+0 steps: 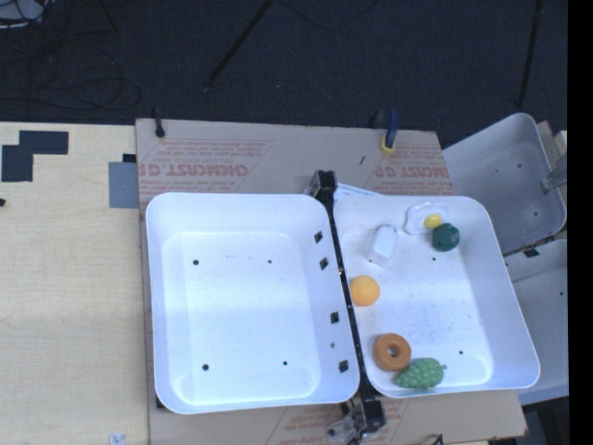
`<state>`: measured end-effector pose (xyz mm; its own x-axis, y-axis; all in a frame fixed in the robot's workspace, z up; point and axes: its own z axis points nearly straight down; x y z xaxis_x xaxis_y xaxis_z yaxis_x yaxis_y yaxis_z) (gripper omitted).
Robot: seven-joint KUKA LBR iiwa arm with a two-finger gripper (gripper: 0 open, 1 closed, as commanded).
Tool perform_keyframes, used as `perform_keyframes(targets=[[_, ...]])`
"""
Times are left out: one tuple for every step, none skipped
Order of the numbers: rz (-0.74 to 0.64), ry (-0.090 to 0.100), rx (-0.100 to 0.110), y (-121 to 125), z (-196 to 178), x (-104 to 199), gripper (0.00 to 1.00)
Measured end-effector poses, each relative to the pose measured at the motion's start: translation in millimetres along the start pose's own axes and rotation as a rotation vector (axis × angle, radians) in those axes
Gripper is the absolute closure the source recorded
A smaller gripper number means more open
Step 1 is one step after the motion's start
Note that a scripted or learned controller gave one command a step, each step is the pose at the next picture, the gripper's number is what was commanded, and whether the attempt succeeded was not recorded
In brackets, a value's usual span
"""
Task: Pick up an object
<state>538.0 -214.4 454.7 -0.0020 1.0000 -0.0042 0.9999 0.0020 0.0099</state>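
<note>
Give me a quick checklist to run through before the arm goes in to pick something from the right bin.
1. Targets present in the right white bin: ok. It holds an orange ball, a brown ring-shaped donut toy, a green grape bunch toy, a dark green round toy, a small yellow piece and a white cup-like object.
2. Orange ball stands apart from its neighbours: ok.
3. Donut separated from grapes: not ok, they look to be touching.
4. Ball clear of the black divider: not ok, very close.
5. White object's outline against the bin: cannot tell.
</note>
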Motion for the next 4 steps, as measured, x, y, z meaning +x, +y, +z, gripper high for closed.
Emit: perform_keyframes(targets=[[0.005, 0.0, 0.001, -61, -91, -1, 0.0], [-0.005, 0.007, 0.019, -7, 8, 2, 0.0], [-0.005, 0.001, 0.002, 70, -87, 42, 0.0], [0.008, 0.004, 0.013, -30, -79, 7, 0.0]])
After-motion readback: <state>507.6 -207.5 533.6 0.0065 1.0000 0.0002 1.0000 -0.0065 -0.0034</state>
